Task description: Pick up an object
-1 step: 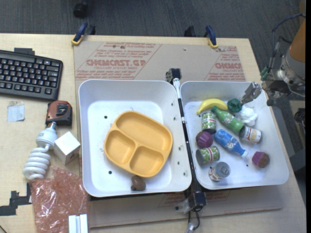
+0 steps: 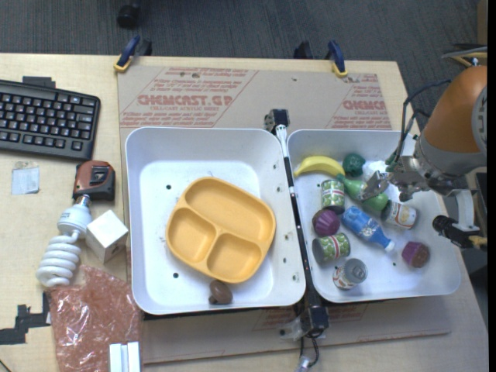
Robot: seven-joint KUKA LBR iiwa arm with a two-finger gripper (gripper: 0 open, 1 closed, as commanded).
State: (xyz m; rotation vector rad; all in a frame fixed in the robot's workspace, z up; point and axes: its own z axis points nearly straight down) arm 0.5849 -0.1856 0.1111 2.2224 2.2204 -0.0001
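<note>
The gripper [image 2: 377, 186] hangs low in the crowded right bin [image 2: 434, 285], right over a green bottle [image 2: 370, 201], apparently lining up a grab; its opening I cannot tell.

We see two bins [image 2: 155, 161] of smooth, glossy white plastic resting on a matt brown cardboard sheet [image 2: 232, 91] over the pale wood-look surface [image 2: 46, 208]. The divided tray [image 2: 221, 229] looks like matt yellow plastic, and the claw [image 2: 380, 183] like dull grey metal.
</note>
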